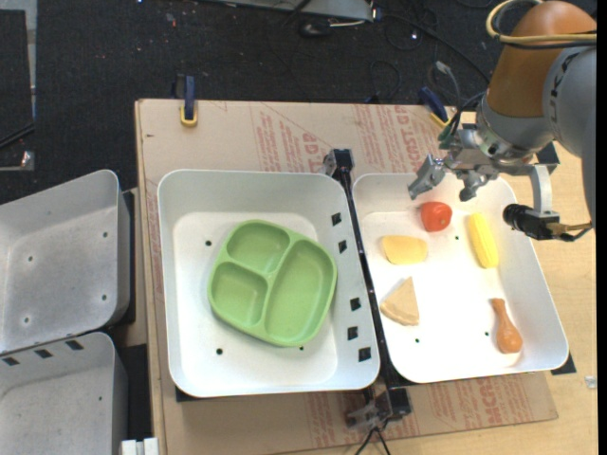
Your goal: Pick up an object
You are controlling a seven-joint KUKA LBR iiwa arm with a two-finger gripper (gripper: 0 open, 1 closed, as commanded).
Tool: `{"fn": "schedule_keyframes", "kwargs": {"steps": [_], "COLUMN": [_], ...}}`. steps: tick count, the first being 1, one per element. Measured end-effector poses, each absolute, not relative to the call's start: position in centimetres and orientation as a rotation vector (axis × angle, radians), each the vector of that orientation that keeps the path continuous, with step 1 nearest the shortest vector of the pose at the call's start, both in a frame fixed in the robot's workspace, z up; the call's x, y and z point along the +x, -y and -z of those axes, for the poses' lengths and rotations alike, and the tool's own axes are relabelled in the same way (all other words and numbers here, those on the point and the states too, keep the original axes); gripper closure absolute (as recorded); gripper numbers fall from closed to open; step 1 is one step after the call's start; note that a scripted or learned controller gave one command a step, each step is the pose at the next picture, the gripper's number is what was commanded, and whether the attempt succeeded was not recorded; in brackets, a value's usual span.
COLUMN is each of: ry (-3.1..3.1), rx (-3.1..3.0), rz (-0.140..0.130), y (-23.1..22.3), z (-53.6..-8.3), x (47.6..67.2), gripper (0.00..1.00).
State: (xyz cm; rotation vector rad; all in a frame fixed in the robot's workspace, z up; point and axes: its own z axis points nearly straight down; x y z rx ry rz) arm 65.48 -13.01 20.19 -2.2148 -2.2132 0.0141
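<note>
You can read very little here. The only lettering is faint red print on the cardboard sheet [256, 136] that lies under the two white bins on the worktop. At about 12 o'clock, above the left bin [180, 282], a red line of letters runs upside down and slanted; it cannot be made out with confidence. More red print sits at about 1 o'clock above the right bin [545, 349], and again at 5 o'clock along the cardboard's near edge, also too blurred to read.
</note>
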Motion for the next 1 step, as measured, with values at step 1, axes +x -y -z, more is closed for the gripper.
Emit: {"fn": "schedule_keyframes", "kwargs": {"steps": [1], "ry": [2.223], "rx": [-2.22], "rz": [0.0], "y": [12.96], "z": [-21.15], "x": [65.75], "gripper": [0.0]}}
